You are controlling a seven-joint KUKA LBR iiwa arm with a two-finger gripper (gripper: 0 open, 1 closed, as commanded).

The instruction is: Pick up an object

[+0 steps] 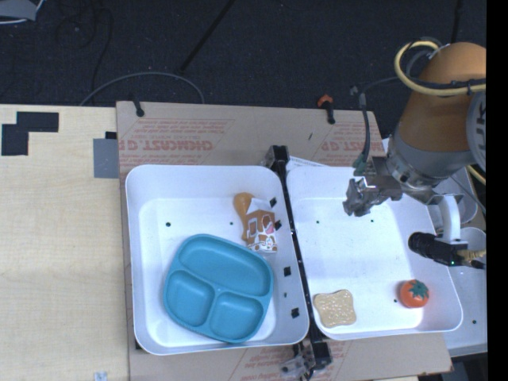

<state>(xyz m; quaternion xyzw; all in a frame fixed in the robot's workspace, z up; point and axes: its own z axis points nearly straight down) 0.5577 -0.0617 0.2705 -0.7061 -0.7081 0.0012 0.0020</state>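
I see gripper (359, 199) above right bin (381, 324) | can't tell its claw state | tomato (413, 293), bread slice (335, 308) below it

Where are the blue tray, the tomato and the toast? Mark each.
blue tray (218, 286): camera view, on its large upper compartment.
tomato (413, 294): camera view, middle of its orange body.
toast (335, 309): camera view, centre of the slice.
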